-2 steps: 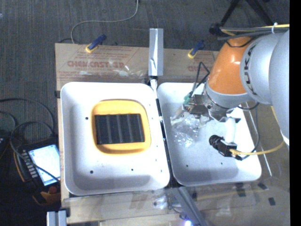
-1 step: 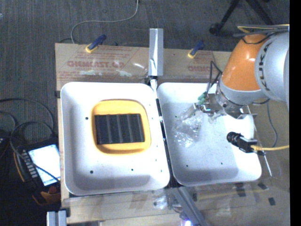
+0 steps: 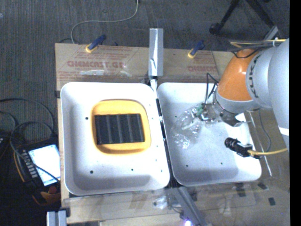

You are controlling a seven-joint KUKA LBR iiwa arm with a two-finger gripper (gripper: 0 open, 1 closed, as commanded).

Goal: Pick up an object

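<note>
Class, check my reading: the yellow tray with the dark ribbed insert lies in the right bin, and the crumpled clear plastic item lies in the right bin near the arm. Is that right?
Not quite. The camera view shows the yellow tray in the left bin, not the right one. The rest stands: the crumpled clear plastic item lies in the right bin, near the arm.

A single fixed camera hangs above the brown board worktop (image 3: 108,65) and looks down at a slant, far enough off to take in both shallow white plastic bins: the left bin (image 3: 75,140) and the right bin (image 3: 211,168). Dark carpeted floor (image 3: 47,13) shows along the top and left. The grey arm with an orange band (image 3: 254,79) enters from the right edge.
</note>
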